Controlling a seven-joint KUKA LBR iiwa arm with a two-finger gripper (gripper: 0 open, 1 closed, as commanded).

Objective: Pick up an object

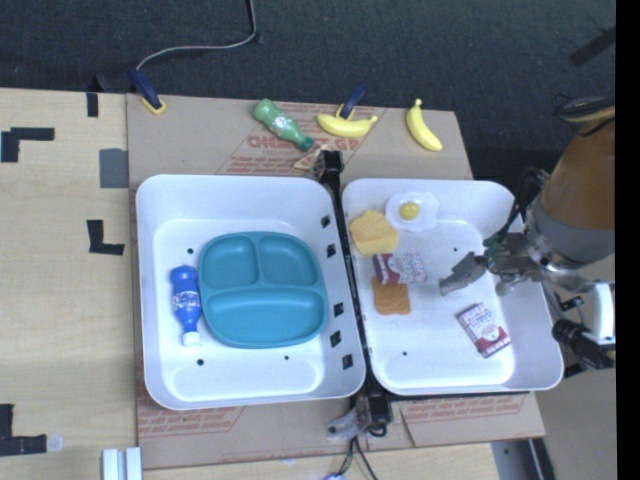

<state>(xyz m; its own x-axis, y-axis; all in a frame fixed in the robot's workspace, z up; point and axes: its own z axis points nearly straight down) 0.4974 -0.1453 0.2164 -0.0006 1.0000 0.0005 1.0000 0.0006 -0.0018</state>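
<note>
Gripper is hovering over right bin between toast and red carton; finger state unreadable.

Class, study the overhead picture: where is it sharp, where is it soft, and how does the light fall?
Camera view: lighting is even and soft, with faint shadows along the white bins' walls; the blue tray and bananas look fairly sharp; the gripper looks smeared; print on the red carton is too small to read.

robot lab: taped bench, white bins
</note>
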